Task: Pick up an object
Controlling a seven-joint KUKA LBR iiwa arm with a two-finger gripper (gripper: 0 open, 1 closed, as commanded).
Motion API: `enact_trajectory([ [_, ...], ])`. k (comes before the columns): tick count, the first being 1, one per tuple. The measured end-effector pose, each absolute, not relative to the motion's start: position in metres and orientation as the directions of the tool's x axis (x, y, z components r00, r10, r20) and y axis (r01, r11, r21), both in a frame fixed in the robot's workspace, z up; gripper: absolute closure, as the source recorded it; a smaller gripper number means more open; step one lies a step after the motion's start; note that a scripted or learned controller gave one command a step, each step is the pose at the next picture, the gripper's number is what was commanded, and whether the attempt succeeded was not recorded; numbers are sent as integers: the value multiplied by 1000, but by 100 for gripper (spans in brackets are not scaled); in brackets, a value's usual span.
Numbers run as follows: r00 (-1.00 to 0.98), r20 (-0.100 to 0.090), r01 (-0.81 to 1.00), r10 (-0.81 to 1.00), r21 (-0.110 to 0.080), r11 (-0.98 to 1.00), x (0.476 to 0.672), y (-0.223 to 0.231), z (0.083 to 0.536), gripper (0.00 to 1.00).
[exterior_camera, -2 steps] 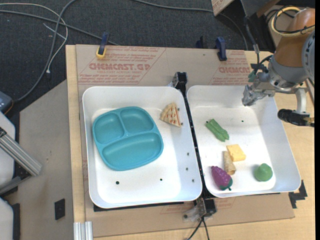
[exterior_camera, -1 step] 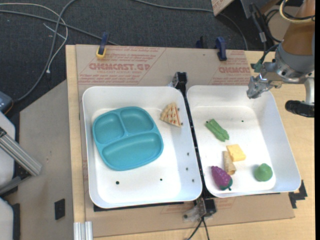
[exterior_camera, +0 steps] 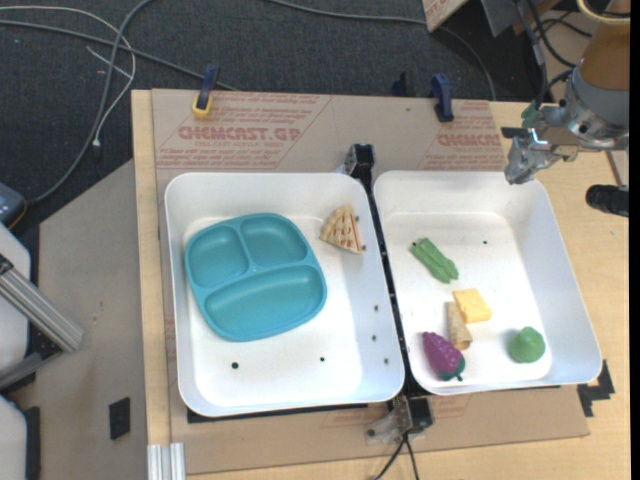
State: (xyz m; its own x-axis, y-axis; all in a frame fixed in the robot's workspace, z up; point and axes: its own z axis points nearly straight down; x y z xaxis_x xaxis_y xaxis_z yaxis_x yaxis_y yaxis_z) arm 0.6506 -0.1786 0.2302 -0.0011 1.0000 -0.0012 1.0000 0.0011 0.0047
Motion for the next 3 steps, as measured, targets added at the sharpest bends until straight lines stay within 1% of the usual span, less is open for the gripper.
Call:
enact_trajectory([
  [1,-2,2,1000,1000,-3,2,635,-124,227,100],
  [2,-4,2,1000,1000,-4,4,613,-73,218,100],
  [3,-3,2,1000,1000,-4,3,580,-22,222,100],
])
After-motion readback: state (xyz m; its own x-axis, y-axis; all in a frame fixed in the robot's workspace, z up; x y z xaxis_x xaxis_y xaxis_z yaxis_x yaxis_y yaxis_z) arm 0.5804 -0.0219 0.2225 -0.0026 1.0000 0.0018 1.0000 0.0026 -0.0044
